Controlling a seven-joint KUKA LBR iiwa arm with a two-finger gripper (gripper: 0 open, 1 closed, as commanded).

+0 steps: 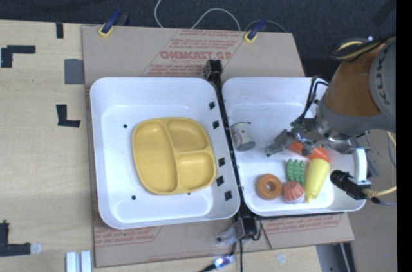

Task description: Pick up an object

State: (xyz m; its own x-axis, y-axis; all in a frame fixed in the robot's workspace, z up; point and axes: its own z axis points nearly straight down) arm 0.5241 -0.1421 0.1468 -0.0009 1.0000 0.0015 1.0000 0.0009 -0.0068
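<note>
Gripper [288,141] over the right bin [270,94]; whether it is released or clenched cannot be told. Orange object [311,151] at its 3 o'clock, touching the yellow object [316,178].

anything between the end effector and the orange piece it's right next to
Nothing visible. The end effector sits in the right bin, right beside the orange piece, with no other item between them; the green toy and yellow toy lie nearer the camera.

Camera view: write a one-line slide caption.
Pincer low in right bin near toy foods; yellow divided plate in left bin.
</note>
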